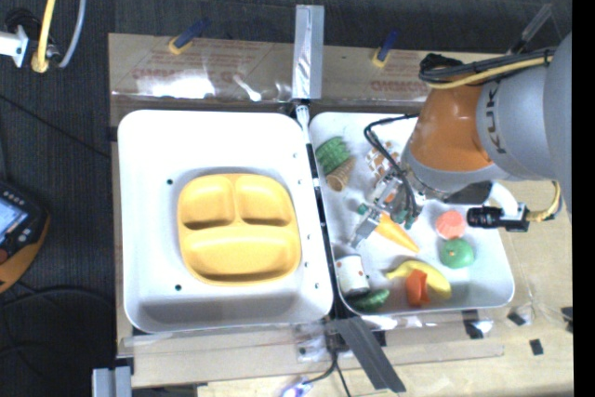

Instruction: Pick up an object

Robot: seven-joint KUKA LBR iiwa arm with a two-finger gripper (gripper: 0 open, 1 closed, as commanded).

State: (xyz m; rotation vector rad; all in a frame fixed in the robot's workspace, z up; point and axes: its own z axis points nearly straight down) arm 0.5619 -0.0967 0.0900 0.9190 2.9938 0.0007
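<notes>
gripper [383, 207] low in right bin [502, 293], finger state unclear, carrot [398, 237] just beside, left bin's [139, 200] margins open

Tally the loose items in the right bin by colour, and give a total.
Green: 3 - ridged cone-shaped toy, round apple-like toy, dark toy at the front wall.
Orange or red: 3 - carrot-shaped wedge, pink-orange ball, small red piece.
Yellow: 1 - banana-shaped toy.
White: 1 - small cylinder.
Total: 8
</notes>
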